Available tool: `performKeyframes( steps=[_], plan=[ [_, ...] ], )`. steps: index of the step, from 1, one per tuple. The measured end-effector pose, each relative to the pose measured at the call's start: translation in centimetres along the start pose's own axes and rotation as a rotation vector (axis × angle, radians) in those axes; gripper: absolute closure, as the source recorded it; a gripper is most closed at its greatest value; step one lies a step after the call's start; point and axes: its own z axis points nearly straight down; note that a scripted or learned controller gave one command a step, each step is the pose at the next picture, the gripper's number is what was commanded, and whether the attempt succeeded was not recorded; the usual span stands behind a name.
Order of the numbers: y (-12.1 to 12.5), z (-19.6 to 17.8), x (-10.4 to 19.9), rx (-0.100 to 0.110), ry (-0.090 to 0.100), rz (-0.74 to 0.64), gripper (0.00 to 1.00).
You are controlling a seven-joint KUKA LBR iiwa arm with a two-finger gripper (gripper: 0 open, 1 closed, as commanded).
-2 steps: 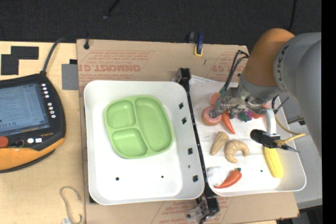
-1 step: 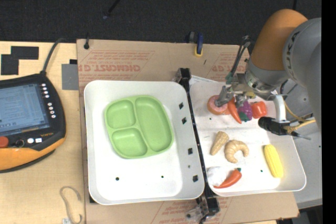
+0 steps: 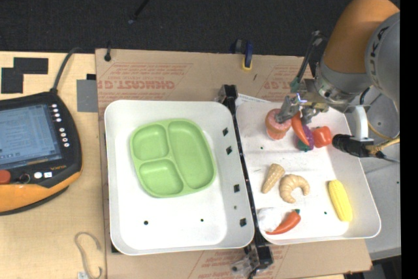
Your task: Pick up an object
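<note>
Hand (image 3: 292, 108) is seen low in the right bin (image 3: 366, 206), touching the pink toy (image 3: 277, 125); red pepper (image 3: 302, 131) just beside. Grip state cannot be told.

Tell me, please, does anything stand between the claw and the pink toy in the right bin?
Nothing visible does. The claw is already right above the pink toy, at its upper edge. The orange-red toy lies just beside, to its right.

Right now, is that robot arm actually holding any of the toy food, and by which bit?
It cannot be told. The gripper sits low over the pink round toy and the orange-red toy pieces in the right-hand white bin, hiding any contact.
</note>
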Motion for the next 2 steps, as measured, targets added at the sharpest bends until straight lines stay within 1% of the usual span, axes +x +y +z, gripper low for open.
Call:
performKeyframes(
  steps=[1, 2],
  plan=[
    [0.0, -2.6, -0.2, 0.001, 0.000, 0.000, 1.00],
    [-1.2, -2.8, 4.7, 0.006, 0.002, -0.003, 1.00]
  ],
)
